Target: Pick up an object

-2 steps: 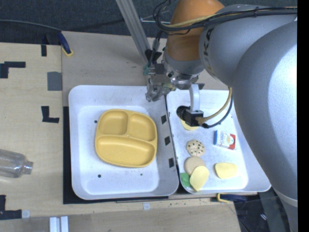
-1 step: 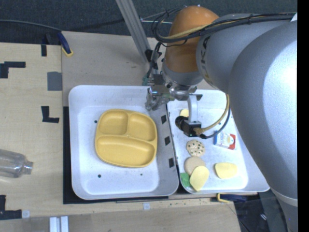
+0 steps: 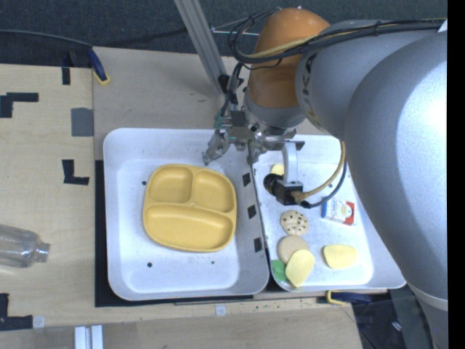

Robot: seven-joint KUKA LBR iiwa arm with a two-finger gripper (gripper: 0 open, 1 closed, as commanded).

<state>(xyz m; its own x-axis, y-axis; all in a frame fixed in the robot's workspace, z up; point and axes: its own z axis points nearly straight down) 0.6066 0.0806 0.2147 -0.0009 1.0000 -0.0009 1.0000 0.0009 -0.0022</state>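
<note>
Camera view has the jaws (image 3: 231, 145) hanging over the back edge of the left bin (image 3: 120, 195), just above the divider, and I cannot tell how they are set; from here the nearest thing to take is the yellow plate (image 3: 190, 206) lying flat in that bin, so I'd aim for its raised rim, not the smooth middle. The right bin (image 3: 363, 264) holds a cookie (image 3: 293, 222), a yellow slice (image 3: 339, 256) and a small carton (image 3: 339, 211), partly shadowed by the arm, and a clear bottle (image 3: 20, 246) lies out on the tabletop (image 3: 43, 144).
</note>
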